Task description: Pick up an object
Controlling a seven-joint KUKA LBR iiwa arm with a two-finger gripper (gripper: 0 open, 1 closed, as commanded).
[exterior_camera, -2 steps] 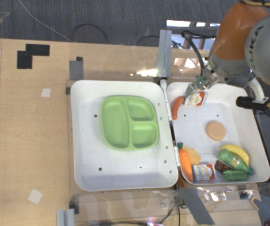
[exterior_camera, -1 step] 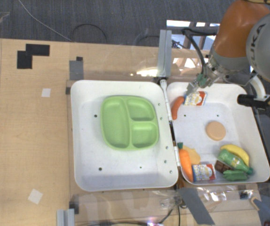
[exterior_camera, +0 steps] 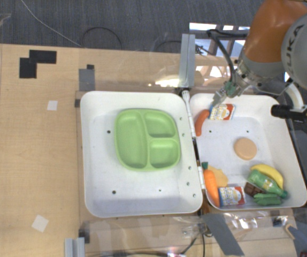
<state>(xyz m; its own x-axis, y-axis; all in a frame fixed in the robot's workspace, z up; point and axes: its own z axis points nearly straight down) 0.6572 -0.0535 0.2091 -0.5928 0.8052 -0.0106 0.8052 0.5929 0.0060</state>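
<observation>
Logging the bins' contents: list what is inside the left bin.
The left bin holds one thing, a green divided plate with three compartments, lying flat near the middle. Nothing lies in its compartments. The bin floor under the plate is covered and cannot be checked.

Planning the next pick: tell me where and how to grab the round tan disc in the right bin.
Grip the tan disc across its rim, descending from straight above. It lies flat on the right bin floor, apart from the other items, so either finger likely has room beside it.
</observation>
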